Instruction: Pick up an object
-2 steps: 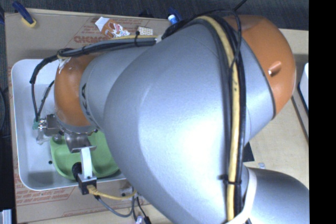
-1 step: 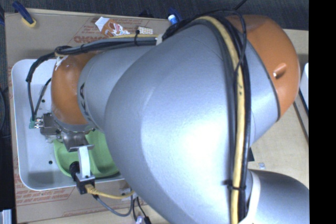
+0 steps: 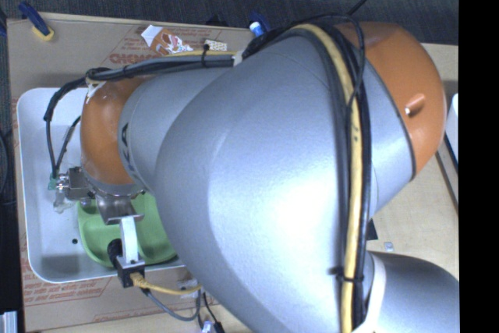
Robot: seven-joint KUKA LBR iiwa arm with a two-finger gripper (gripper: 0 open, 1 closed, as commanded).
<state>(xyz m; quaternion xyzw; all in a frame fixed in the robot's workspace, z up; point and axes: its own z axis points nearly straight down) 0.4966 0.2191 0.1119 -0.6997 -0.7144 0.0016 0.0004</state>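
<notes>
My grey arm with its orange band (image 3: 105, 136) reaches far over the bench and covers most of the view. Its wrist hangs over the left white bin (image 3: 31, 168). The gripper (image 3: 82, 195) points down into that bin, just above a light green object (image 3: 152, 234) that lies near the bin's front wall. The wrist hides part of the green object, and I cannot make out whether the gripper touches it.
The bin sits on a brown cardboard sheet (image 3: 78, 51) with a printed label (image 3: 168, 40). Blue clamps hold the sheet at the far left corner (image 3: 35, 19) and at the far middle (image 3: 256, 27). The arm hides the right bin.
</notes>
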